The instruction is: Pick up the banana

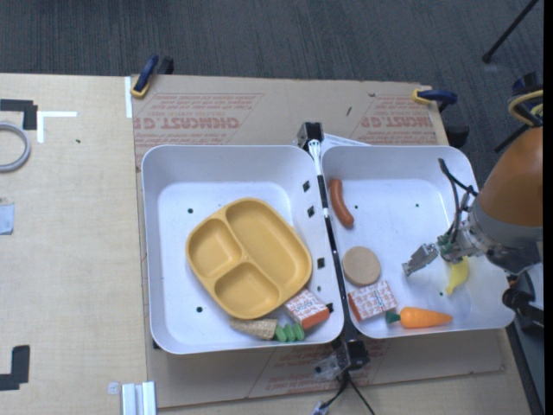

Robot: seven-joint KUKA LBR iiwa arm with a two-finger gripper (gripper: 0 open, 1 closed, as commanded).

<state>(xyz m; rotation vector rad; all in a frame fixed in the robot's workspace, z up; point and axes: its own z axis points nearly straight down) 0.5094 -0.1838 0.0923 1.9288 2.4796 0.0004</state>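
The banana (457, 275) lies in the right bin (393, 167), near its right wall, a small yellow piece tilted a little off upright. The gripper (423, 258) sits just beside it, to its left and slightly higher in the view, low over the bin floor. One grey metal finger (421, 258) sticks out leftward, away from the fruit; from where I stand I cannot tell whether the fingers are apart or together, and nothing yellow shows between them. The wrist with its orange band (518, 175) looms over the bin's right edge, above and right of the banana, with dark cables running down to the tool.

Below the gripper, near the bin's front wall, lies a carrot (422, 318), and left of that a small red and white box (372, 301). Just left of the gripper rests a round tan biscuit (361, 265), and up and left of it a sausage (340, 202) lies close to the wall between the bins.

Further left, the other bin (164, 232) carries a yellow divided plate (248, 256), with a second small box (306, 308), a pale stick-shaped piece (253, 328) and something green (290, 332) along its front edge.

Both bins stand on a sheet of cardboard (225, 115) clamped at its back corners to a light wooden bench (65, 249). Beyond the bench runs dark grey carpet (285, 15).
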